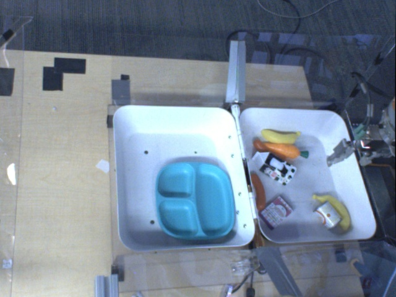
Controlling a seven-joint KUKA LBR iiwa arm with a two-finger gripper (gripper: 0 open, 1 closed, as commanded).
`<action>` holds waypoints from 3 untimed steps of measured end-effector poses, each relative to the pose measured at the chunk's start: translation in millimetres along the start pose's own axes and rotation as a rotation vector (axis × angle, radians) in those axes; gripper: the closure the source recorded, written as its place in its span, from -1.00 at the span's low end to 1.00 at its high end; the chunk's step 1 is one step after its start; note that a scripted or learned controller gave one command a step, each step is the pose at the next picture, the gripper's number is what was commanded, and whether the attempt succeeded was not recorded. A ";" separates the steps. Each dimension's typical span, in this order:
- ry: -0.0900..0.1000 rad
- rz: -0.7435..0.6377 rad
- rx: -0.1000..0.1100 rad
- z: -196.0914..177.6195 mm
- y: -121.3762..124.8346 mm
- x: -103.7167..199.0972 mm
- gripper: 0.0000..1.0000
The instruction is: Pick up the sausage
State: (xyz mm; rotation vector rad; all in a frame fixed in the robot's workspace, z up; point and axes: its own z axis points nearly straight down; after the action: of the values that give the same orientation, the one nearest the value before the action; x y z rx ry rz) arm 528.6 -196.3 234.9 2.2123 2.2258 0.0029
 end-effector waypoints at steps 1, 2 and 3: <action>0.001 -0.162 0.000 63.5 -18.4 101.6 -1.00; 0.000 -0.180 -0.004 139.0 -34.2 102.1 -1.00; 0.000 0.007 -0.010 145.0 36.8 103.8 -1.00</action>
State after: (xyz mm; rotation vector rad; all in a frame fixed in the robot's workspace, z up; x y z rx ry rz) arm 565.3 -92.5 89.9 2.2152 2.2129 0.0149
